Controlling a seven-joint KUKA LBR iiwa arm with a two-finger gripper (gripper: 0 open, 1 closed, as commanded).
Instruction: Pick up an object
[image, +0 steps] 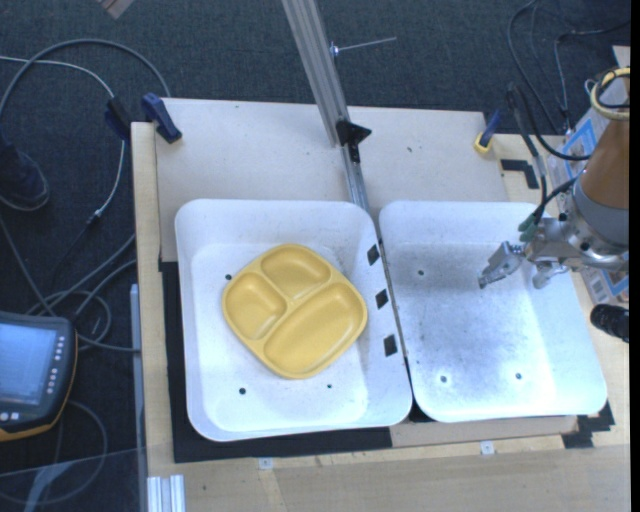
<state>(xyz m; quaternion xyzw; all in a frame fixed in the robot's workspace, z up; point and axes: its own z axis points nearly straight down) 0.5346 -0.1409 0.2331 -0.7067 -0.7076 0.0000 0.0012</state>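
Yellow divided plate (294, 310) alone in left bin (200, 225) — pincer (518, 268) over right bin (560, 385), seemingly spread, pinching nothing.

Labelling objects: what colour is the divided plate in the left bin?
Yellow; the divided plate shows plainly in the camera view.

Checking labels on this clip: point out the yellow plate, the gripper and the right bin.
yellow plate (294, 311), camera view, centre divider.
gripper (518, 270), camera view, between its fingertips.
right bin (470, 345), camera view, bare floor.
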